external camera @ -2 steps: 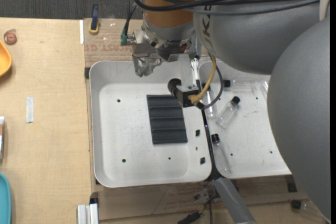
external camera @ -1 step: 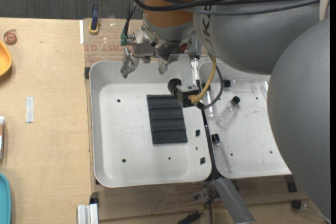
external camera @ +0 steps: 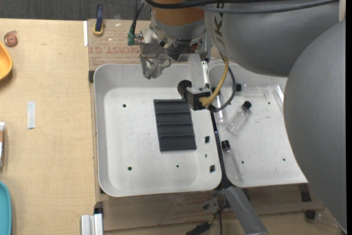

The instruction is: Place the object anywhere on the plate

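Observation:
The plate [external camera: 175,125] is a black ribbed rectangle lying flat in the middle of the left white bin [external camera: 110,135]. A small clear bottle [external camera: 236,119] with a dark cap lies tilted in the right bin [external camera: 275,162], close to the wall between the bins. My gripper [external camera: 170,67] hangs under the orange-banded wrist over the far edge of the left bin, just beyond the plate's far end. It is left of the bottle and apart from it. The arm's bulk hides much of the right bin.
A small black piece [external camera: 225,145] lies by the dividing wall in the right bin. On the wooden bench to the left are an orange dish [external camera: 4,65], a white strip [external camera: 31,115] and a teal item [external camera: 4,209]. A blue clamp [external camera: 99,17] stands behind the left bin.

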Controlling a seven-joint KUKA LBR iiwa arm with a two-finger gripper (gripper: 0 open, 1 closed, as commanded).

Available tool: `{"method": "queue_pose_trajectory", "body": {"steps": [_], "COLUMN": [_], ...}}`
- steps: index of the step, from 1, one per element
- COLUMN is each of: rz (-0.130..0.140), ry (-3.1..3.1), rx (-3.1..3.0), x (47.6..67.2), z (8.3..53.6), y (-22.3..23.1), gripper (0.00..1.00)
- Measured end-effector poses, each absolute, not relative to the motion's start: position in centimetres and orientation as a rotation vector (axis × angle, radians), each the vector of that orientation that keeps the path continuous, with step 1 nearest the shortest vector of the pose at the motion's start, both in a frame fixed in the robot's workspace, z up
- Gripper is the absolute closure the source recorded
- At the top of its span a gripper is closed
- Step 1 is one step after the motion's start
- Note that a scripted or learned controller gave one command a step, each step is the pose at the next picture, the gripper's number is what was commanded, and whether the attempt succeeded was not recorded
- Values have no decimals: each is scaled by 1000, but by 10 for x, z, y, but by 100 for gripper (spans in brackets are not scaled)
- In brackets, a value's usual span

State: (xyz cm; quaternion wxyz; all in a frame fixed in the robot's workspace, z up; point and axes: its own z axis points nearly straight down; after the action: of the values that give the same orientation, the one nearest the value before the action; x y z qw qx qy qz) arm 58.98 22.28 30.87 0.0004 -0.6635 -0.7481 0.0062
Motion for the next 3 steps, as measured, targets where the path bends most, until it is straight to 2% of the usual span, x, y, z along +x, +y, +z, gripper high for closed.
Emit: {"method": "queue_pose_trajectory", "body": {"steps": [1, 2, 3], "rz": [20, 25, 9], "ry": [-2349, -2348, -2475], "rx": [-2084, -2085, -1932], "x": [590, 590, 516], "z": [309, 316, 239], "y": [223, 222, 220], "gripper": [0, 100, 100]}}
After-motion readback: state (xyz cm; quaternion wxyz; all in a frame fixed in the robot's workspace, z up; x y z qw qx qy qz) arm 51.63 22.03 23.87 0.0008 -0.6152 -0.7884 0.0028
